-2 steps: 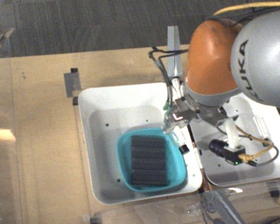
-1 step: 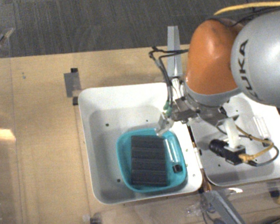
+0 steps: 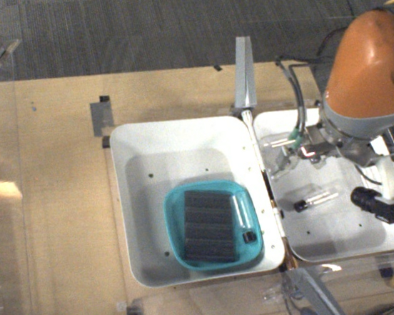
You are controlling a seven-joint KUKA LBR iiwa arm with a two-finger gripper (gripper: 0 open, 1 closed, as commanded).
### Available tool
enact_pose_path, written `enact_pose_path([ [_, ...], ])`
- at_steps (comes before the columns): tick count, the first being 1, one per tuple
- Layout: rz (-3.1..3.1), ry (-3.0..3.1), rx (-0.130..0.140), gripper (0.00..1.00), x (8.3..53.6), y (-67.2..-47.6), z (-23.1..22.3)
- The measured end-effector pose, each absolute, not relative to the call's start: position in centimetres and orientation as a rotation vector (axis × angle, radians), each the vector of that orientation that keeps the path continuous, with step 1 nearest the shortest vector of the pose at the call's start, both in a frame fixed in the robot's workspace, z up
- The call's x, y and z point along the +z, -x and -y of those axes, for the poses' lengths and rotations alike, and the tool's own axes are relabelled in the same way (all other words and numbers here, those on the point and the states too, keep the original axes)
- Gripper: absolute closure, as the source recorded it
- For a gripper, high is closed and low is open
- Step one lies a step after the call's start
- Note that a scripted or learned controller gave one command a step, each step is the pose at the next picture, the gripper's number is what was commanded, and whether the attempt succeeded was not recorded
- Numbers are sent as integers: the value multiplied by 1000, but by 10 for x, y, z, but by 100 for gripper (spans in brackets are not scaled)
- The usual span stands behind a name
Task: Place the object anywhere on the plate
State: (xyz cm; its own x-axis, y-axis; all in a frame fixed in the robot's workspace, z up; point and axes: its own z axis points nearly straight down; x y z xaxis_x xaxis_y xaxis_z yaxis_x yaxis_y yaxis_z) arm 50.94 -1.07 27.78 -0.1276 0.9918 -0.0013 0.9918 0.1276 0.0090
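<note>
A teal plate (image 3: pixel 182 255) lies in the left bin (image 3: pixel 139 197). On it rests a dark grey ribbed block (image 3: pixel 207 225), and along the plate's right side lies a clear tube with a black cap (image 3: pixel 245 219). In the right bin (image 3: pixel 351 237) a small clear tube with a black end (image 3: pixel 316 200) lies on the floor. My gripper (image 3: pixel 281 154) hovers over the right bin's upper left part, close to the wall between the bins. Its two pale fingers stand apart with nothing between them. The small tube lies below and to the right of the gripper, apart from it.
The grey arm with its orange band (image 3: pixel 362 70) covers the right bin's upper right corner. A black fitting with cables (image 3: pixel 374 204) hangs at that bin's right side. A grey metal bar (image 3: pixel 243 71) stands behind the wall between the bins.
</note>
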Motion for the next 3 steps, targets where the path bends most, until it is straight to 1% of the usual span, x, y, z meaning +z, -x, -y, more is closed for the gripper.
enact_pose_path([
  [1, -2363, -2051, 11, 0, 403, -489, 115],
  [2, -2364, -2035, 17, 100, 415, -492, 114],
  [3, -2487, -1912, 6, 100, 280, -566, 27],
])
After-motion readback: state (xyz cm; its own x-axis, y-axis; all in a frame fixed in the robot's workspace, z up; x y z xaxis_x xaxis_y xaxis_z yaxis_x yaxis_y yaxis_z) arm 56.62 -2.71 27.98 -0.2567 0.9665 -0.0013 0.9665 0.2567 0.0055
